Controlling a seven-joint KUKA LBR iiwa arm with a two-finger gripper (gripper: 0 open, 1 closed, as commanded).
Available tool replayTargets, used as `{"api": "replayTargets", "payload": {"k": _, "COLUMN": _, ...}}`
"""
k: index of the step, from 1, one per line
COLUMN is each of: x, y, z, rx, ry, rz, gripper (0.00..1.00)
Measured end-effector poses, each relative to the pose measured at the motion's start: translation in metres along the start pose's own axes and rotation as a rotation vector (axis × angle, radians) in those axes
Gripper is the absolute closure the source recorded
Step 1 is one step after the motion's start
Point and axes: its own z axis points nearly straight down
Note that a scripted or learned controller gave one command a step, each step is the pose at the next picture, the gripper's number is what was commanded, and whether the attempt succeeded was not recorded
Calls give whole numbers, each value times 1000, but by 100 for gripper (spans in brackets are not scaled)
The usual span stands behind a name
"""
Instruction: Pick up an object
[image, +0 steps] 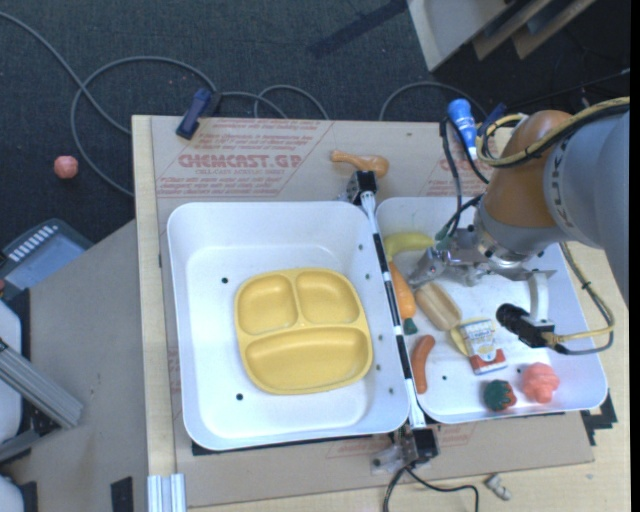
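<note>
Glossy yellow plastic tray (299, 329), smooth white plastic bins (190, 250), matt brown board (250, 155)

camera view: fixed overhead | slanted down | covers left bin (190, 300), right bin (590, 385)

The grey arm (595, 170) reaches in from the right edge of the camera view, its thick last link slanting down and to the left. An orange band (520, 180) wraps the link just above the wrist (505, 245). Below the band the wrist narrows to a metal flange, pointing downward. The gripper (450, 262) hangs beneath it, low and toward the left. Dark cables loop around the wrist and trail off to the right. How the jaws stand cannot be made out.
</note>
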Motion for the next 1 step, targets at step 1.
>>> {"api": "replayTargets", "payload": {"k": 1, "x": 10, "y": 61, "z": 2, "rx": 21, "ry": 0, "rz": -3, "gripper": 0}}
